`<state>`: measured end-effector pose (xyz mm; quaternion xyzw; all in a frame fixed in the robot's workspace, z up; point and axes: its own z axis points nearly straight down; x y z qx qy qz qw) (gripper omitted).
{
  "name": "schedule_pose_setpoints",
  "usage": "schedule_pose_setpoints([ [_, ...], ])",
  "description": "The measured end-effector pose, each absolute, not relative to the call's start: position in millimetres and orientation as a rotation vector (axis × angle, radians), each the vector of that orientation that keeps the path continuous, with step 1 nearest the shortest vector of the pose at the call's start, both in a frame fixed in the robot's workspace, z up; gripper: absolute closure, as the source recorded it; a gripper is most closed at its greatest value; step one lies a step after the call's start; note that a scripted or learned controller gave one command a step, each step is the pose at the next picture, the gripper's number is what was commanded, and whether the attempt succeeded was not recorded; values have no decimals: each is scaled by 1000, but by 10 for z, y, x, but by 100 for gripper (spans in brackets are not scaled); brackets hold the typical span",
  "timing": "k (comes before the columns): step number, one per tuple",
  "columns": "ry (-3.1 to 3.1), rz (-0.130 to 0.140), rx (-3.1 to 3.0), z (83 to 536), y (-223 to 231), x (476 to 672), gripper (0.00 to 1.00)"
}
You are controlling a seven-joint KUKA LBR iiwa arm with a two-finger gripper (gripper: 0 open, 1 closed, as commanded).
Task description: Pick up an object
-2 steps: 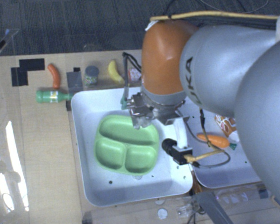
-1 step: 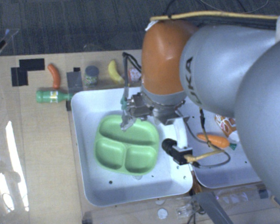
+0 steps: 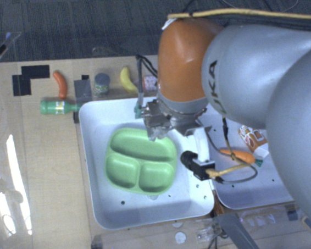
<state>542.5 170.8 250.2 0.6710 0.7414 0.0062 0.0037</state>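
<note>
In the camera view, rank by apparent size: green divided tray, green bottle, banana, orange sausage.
1. green divided tray
2. green bottle
3. banana and orange sausage: look about alike, so unranked.

Dark grey carpet floor [image 3: 78,19] beyond light wooden bench [image 3: 40,188]; glare patches at left.

My arm [image 3: 260,71] is smooth grey casing with black KUKA lettering, topped by a glossy orange band [image 3: 184,57] above the wrist. Below it sits a grey metal tool [image 3: 155,128], with thin black cables trailing at five o'clock.
</note>
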Motion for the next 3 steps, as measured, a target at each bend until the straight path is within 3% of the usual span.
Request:
schedule_pose_setpoints([
  [1, 2324, 19, 2103, 2502, 1709, 5424, 0],
  [2, 2301, 1, 2138, 1724, 1146, 5769, 0],
  [3, 2332, 2, 2104, 1359, 1333, 5902, 0],
])
